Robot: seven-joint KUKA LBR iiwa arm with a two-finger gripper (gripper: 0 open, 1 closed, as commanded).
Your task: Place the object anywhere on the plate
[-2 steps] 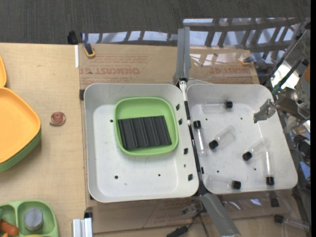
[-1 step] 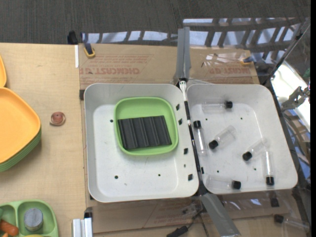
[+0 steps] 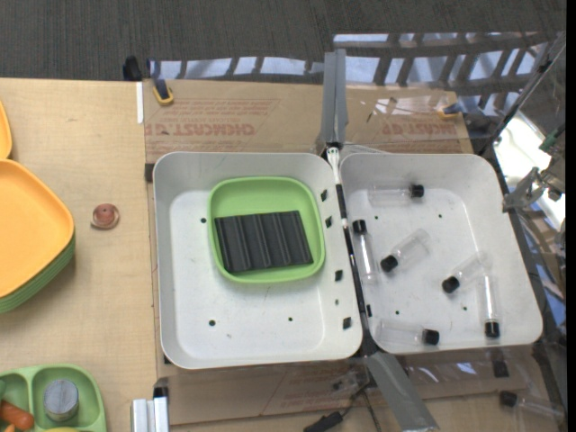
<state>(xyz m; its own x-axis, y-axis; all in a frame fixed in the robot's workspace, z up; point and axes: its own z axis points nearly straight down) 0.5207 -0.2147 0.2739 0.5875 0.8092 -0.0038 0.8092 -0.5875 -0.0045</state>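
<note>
The camera view looks down on two shallow white bins set side by side in the middle of the frame, the left bin (image 3: 180, 331) and the right bin (image 3: 513, 241), touching along a shared edge.

In the left bin one green plate (image 3: 225, 196), square with rounded corners, sits toward the upper part of the bin floor. One dark ribbed block (image 3: 265, 241) lies flat on the plate. It sits wholly inside the plate's rim and covers most of its lower half, with its long side running left to right and tilted slightly.

The right bin holds six clear vials with black caps, scattered and apart from one another:
- One vial (image 3: 396, 193) lies near the upper edge.
- A second vial (image 3: 362, 250) lies along the left wall beside the divider.
- A third vial (image 3: 407, 248) is near the bin's middle.
- A fourth vial (image 3: 464, 272) is right of the middle.
- A fifth vial (image 3: 490, 306) lies near the right wall, cap pointing down the frame.
- A sixth vial (image 3: 407, 336) lies at the lower edge.

Both bins rest on flat cardboard sheets (image 3: 234, 129) with red lettering.

On the wooden bench (image 3: 90, 133) at the left of the frame:
- A stack of orange plates (image 3: 27, 223) reaches in from the left edge.
- One small reddish-brown round knob (image 3: 105, 215) lies just right of the stack.
- One green compartment tray (image 3: 36, 381) sits in the lower left corner, with a grey round piece (image 3: 61, 400) in one compartment.
</note>
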